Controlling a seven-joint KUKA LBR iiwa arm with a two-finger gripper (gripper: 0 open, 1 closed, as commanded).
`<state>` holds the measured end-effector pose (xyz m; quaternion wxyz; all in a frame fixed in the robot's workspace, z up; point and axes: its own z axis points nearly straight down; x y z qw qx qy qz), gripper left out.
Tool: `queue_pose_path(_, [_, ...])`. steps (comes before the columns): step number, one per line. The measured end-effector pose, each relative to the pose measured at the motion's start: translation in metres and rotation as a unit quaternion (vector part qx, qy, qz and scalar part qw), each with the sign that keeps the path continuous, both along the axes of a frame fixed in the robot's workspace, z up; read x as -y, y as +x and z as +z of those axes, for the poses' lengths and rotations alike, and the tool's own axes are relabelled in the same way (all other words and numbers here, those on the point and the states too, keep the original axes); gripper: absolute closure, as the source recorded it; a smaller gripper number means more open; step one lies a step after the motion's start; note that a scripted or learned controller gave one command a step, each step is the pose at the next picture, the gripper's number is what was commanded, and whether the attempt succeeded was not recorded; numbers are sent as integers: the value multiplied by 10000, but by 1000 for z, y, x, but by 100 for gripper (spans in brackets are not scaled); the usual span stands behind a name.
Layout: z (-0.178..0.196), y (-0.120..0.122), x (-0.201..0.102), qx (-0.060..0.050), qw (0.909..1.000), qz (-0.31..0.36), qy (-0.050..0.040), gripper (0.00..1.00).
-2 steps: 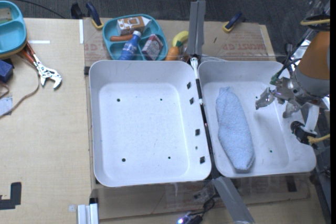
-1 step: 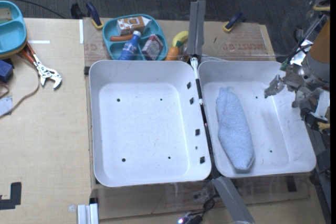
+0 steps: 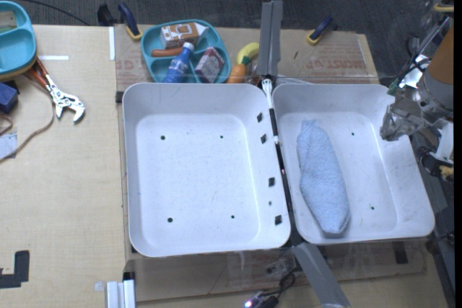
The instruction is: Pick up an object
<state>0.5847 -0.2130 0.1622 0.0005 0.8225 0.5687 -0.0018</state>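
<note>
Right bin [image 3: 404, 223] holds blue cloth [image 3: 323, 177].

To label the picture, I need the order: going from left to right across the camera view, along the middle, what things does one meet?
Wrench → left bin → blue cloth in the right bin → gripper.

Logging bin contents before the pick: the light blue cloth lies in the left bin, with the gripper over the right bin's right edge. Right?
Not quite. The camera view shows the light blue cloth in the right bin, not the left; the gripper is indeed at that bin's right edge.
</note>
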Motion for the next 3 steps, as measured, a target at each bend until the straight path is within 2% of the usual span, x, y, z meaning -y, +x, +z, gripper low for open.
queue_pose_path(1, [-38,5,-77,-4,9983,-580,12,100])
queue_pose_path(2, [-38,5,-77,-3,9983,-578,10,0])
queue_pose_path(3, [-40,4,-4,7,9987,-518,38,0])
